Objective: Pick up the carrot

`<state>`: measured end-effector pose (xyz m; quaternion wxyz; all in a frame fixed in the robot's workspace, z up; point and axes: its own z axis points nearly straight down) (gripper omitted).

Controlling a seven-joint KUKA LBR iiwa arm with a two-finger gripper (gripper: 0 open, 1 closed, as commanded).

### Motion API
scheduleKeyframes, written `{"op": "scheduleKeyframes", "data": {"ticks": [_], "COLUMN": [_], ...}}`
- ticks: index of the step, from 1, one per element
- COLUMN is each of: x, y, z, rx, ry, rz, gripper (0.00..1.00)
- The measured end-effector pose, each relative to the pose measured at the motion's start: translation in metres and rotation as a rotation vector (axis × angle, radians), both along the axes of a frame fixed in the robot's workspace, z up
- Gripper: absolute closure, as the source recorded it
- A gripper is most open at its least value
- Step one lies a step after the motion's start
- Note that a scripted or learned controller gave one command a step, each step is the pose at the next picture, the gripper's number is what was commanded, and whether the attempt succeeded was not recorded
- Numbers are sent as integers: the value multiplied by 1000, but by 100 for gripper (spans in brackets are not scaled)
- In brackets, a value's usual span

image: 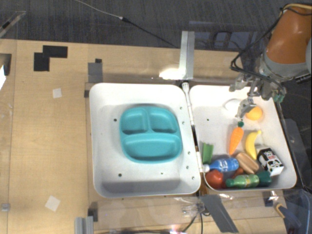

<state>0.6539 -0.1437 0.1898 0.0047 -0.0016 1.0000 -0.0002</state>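
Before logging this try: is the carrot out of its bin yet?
No. The carrot lies flat in the right bin, beside the banana.

Arm (291,38) cut off at right edge; tool (247,106) finger state too small to tell.

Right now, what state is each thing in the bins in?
carrot: lying in the right bin, not held
gripper: above the right bin, near the lemon
banana: lying beside the carrot
teal tray: flat in the left bin, compartments bare
blue bottle: on its side
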Motion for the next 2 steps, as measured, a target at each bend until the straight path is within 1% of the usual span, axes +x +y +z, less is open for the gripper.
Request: {"op": "scheduleKeyframes", "data": {"ticks": [1, 2], "x": [-43, -114], "y": [10, 27], "z": [-101, -100], "rx": [-3, -4], "ry": [-5, -7], "rz": [141, 219], "gripper": [0, 0]}}
